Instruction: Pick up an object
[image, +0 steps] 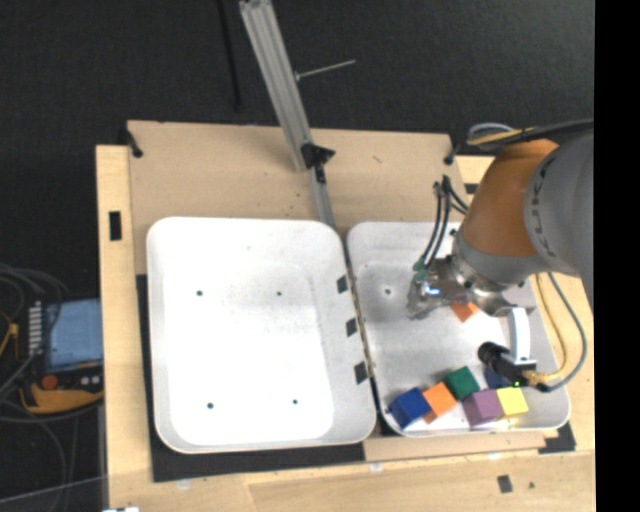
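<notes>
Pincer (428, 296) over right bin (385, 250); blocks (460, 395) clustered near front.

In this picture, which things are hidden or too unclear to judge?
- Hand: small and blurred in the camera view, so open or shut is unclear.
- Orange object: mostly covered by the arm's wrist; its shape is unclear.
- Right bin: its right side is covered by the arm.

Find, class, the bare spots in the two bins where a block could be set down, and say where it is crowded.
The left bin is bare white floor from rim to rim. In the right bin, room lies along its left wall, left of the gripper. The near corner is crowded: blue block, orange block, green block, purple block, yellow block.
</notes>
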